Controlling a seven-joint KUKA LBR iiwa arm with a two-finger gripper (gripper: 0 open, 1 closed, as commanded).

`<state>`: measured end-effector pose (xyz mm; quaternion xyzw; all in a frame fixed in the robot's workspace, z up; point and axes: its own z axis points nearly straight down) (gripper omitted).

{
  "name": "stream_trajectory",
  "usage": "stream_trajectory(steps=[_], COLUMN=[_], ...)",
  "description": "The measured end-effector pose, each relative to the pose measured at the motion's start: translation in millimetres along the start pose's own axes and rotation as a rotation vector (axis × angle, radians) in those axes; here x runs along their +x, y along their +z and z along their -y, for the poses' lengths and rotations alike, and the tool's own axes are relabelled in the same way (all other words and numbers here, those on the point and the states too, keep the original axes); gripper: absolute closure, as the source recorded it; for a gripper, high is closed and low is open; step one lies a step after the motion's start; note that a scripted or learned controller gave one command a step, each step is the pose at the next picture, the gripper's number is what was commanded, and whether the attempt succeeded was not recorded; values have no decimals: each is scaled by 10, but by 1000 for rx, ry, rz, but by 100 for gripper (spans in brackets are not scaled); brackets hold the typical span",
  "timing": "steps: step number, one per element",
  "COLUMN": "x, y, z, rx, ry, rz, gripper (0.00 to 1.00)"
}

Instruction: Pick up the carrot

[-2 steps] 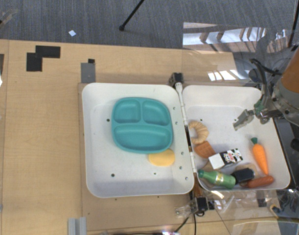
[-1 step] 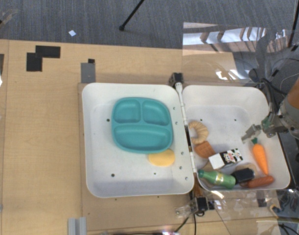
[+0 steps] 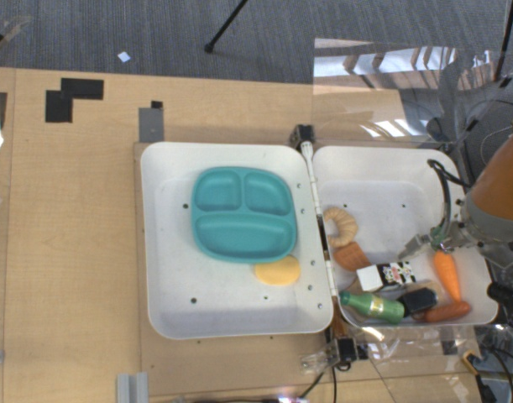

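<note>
The gripper [image 3: 431, 243] hangs low at the right bin's [image 3: 382, 175] right side; whether its jaws are parted or closed cannot be told. The carrot [image 3: 446, 275], a smooth orange taper, lies just below it, apparently untouched. A reddish sausage [image 3: 445, 312] lies past the carrot's tip, a black block [image 3: 418, 299] and green bottle [image 3: 372, 306] leftward. The left bin [image 3: 168, 250] bears a teal sectioned plate [image 3: 242, 213].

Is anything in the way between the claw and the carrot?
Nothing I can see. The claw sits right at the top end of the carrot in the right bin, with no toy between them. The hot dog and the black thing lie below the carrot, out of the way.
</note>
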<state>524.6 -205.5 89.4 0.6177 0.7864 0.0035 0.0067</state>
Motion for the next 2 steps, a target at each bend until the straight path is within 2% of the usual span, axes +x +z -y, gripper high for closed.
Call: stream_trajectory(steps=[1,2], x=[4,209], y=[-123,-647], z=[-44,-514], rx=[-9,4], ry=[-2,226], rz=[2,-2], gripper=[100,100])
